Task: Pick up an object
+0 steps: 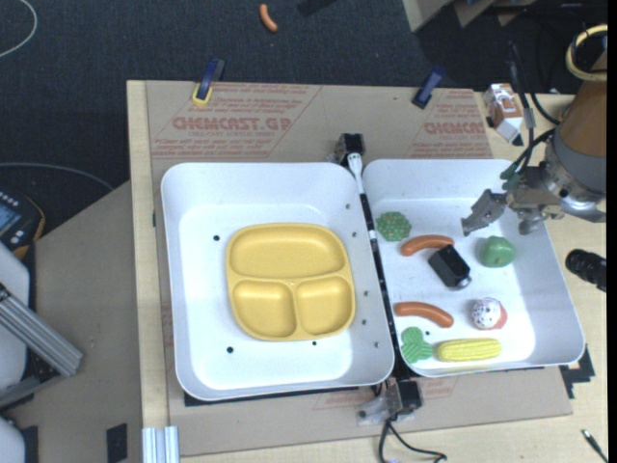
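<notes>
Gripper [503, 214] sits over the upper right part of the right bin [559, 302], arm entering from the right. Two fingers visible: one grey finger [479, 215] reaching out to the left and down, the other [529, 222] shorter, to its right. They stand apart with open air between them; nothing is clamped.

Just below the gap between the fingers, slightly toward the right finger: green round object [497, 252], no clear long axis. Cannot tell whether it touches either fingertip; it looks just clear of them.

Left of and below the left finger: upper sausage [425, 245], long axis running left-right with the right end tilted slightly up. Touching or just beside its right end, a black block [449, 265], long axis diagonal from upper left to lower right.

Farther left of the fingers, near the bin's left wall: green broccoli piece [393, 226].

Well below the fingers: lower sausage [423, 312], long axis left-right, right end dipping a little. To its right, a white-and-red ball [487, 313]. Below those, a corn cob [469, 350], long axis nearly horizontal, lying against a green leafy piece [415, 344] at its left end.

Left bin [193, 258], well apart from the fingers, holds a yellow divided plate [289, 280].
</notes>
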`<state>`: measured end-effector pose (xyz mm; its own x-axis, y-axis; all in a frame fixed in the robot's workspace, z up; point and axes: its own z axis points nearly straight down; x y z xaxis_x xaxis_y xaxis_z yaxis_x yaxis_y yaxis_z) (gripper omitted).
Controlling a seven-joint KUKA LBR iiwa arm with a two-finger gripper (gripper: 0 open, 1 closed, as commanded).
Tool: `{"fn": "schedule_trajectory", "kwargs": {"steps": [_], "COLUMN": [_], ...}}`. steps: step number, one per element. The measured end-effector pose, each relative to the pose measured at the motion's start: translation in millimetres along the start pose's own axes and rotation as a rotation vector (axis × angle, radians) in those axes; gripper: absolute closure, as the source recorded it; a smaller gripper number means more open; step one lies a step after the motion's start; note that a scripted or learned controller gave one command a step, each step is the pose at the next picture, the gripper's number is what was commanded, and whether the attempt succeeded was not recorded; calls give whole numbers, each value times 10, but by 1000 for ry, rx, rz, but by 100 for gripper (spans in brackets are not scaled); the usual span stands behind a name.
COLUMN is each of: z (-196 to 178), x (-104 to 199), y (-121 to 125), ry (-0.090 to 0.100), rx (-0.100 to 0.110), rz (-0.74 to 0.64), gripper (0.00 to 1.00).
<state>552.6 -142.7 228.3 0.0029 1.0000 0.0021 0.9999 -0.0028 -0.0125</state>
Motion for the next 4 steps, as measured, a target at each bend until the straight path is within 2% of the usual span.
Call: {"fn": "schedule_trajectory", "kwargs": {"steps": [1, 2, 3, 4], "z": [-68, 387, 1025, 1466], "x": [2, -49, -73, -64], "y": [25, -20, -35, -41], "ry": [-2, 0, 1, 1], "rx": [-13, -5, -4, -6], "rz": [-3, -2, -2, -2], "gripper": [0, 0, 0, 0]}}
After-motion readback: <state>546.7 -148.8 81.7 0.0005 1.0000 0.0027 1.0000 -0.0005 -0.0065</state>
